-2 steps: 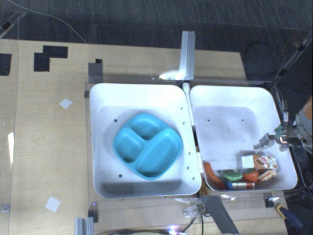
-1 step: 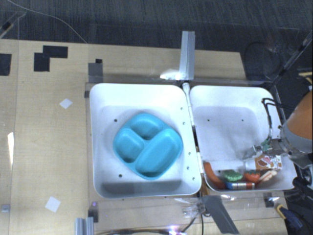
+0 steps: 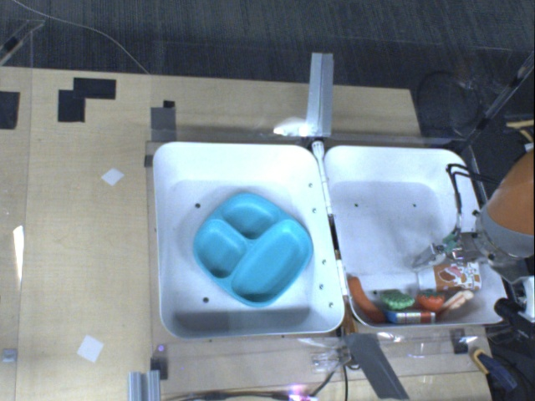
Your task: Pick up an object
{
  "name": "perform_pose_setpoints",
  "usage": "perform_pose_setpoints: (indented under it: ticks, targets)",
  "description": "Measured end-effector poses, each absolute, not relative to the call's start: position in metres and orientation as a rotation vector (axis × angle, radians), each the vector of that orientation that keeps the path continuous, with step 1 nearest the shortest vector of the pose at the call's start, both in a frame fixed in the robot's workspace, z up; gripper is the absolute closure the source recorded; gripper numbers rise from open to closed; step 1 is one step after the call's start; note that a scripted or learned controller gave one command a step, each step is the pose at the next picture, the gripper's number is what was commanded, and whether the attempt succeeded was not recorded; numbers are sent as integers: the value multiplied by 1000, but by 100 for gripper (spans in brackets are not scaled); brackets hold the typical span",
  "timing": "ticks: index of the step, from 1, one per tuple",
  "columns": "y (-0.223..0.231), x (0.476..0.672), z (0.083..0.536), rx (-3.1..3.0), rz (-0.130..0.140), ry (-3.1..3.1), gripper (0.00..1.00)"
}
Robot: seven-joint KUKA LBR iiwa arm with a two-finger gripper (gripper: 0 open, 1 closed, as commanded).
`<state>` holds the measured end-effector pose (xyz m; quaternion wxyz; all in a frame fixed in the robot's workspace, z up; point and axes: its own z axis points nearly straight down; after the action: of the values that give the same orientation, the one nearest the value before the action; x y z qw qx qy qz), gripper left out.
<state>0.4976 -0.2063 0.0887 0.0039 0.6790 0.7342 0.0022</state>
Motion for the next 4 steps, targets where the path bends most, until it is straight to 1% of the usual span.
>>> perform_pose_setpoints:
  ticks: [1,2,3,4]
  targets:
    - [-171,491,89,1826,8,2538,0]
    - [-122,534,90,1130,6,2915,0]
    - [-93,580,89,941,6,2982,0]
    - [-93,584,103,940,11,2971,100]
